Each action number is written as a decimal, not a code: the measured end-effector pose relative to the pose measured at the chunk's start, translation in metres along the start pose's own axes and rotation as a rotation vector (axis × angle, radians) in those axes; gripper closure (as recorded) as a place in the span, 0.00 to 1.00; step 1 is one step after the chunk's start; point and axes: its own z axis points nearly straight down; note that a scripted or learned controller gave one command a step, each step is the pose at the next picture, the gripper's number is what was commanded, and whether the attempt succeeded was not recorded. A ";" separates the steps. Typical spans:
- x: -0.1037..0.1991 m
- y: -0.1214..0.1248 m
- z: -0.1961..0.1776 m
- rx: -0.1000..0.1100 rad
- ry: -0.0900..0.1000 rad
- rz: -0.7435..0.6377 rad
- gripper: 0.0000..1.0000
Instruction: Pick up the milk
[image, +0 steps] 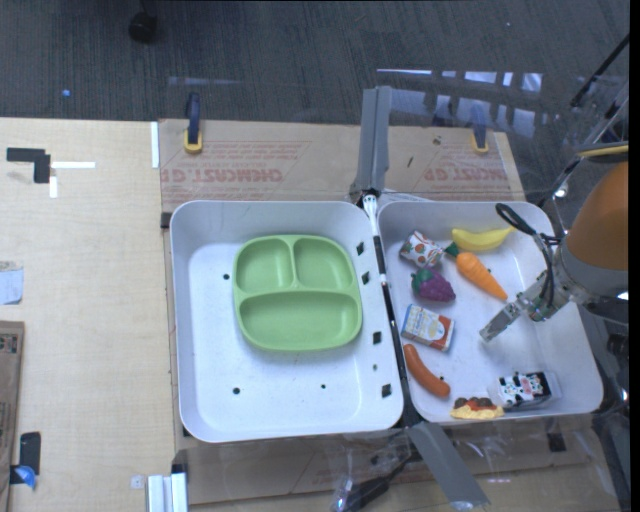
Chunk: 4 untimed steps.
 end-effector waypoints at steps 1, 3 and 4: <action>0.009 -0.040 -0.037 -0.001 0.000 -0.005 0.00; 0.026 -0.026 -0.127 -0.001 -0.002 -0.004 0.00; 0.026 -0.026 -0.126 -0.001 -0.002 -0.004 0.00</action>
